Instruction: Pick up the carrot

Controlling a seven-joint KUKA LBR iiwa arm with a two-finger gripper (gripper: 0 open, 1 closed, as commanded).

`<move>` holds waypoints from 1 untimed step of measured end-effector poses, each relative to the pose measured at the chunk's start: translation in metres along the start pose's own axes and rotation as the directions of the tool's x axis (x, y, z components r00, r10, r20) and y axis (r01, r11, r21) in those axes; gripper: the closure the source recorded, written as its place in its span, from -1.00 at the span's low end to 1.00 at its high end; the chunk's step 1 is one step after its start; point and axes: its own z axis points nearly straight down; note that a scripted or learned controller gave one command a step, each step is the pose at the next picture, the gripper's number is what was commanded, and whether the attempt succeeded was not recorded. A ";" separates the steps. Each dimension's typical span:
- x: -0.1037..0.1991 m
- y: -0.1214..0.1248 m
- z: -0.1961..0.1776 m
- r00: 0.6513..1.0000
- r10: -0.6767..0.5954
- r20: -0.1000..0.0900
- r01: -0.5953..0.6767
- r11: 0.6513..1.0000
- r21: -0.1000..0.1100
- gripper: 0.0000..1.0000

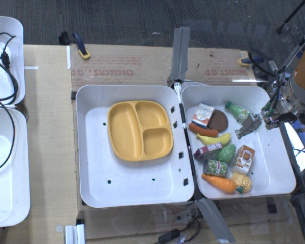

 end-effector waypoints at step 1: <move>-0.036 0.003 -0.050 0.989 0.147 0.000 -0.147 0.989 0.001 -1.00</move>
